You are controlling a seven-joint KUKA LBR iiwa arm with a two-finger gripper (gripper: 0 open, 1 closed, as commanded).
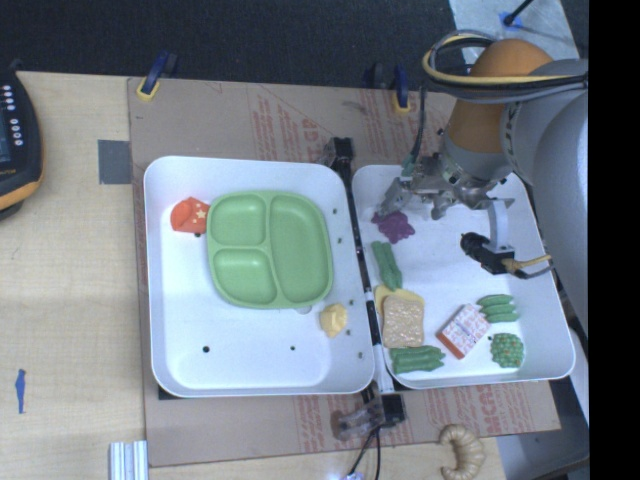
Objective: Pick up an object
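My gripper (428, 198) hangs over the far end of the right bin (548, 298). A purple bunch of grapes (395, 227) lies just to its left and a little nearer to me, close to the gripper but not visibly held. Further toward the front of that bin lie a green cucumber (387, 264), a slice of toast (403, 320), a green bean pod (417, 359), a red and white packet (465, 330), a green pea pod (497, 307) and a green broccoli piece (507, 349).
The left bin (180, 348) bears a green divided plate (270, 248), a red toy (189, 215) at its left side and a small yellow piece (333, 318) near the divider. A tan curled object (464, 451) lies on the bench in front of the bins.
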